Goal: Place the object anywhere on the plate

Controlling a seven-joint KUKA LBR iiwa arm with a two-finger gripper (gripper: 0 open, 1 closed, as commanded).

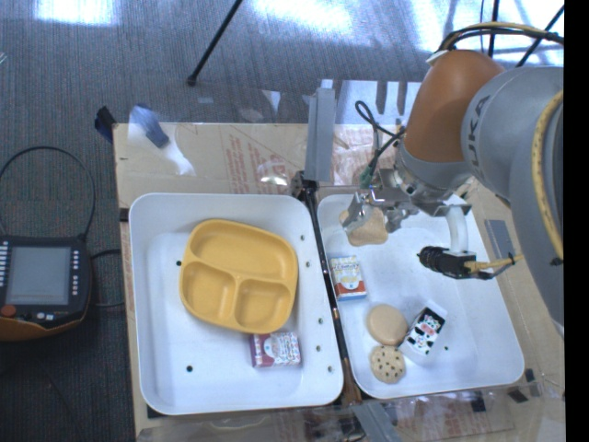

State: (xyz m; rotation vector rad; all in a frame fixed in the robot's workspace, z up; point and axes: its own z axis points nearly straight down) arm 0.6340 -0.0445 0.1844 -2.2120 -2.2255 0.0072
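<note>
A yellow plastic plate, rounded-square with three moulded compartments, lies in the left bin, nearer that bin's far edge and a little tilted to its sides. Just beside the plate's near edge sits a small flat carton with red and white print.

The grey arm, smooth and rounded with an orange-brown dome at the joint, reaches over the far edge of the right bin. Its gripper hangs over that bin's far-left corner, and a pale tan, bread-like lump shows right under the fingertips, seemingly pinched between them, though the contact itself is hard to make out.

On the right bin's floor, a small box with blue and red print lies along the left wall. Toward the near edge sit a plain tan disc, a chocolate-chip cookie with dark specks, and a black-and-white patterned carton, lying aslant, touching the disc's right side. A black cable fitting hangs beside the arm over the bin's middle.
</note>
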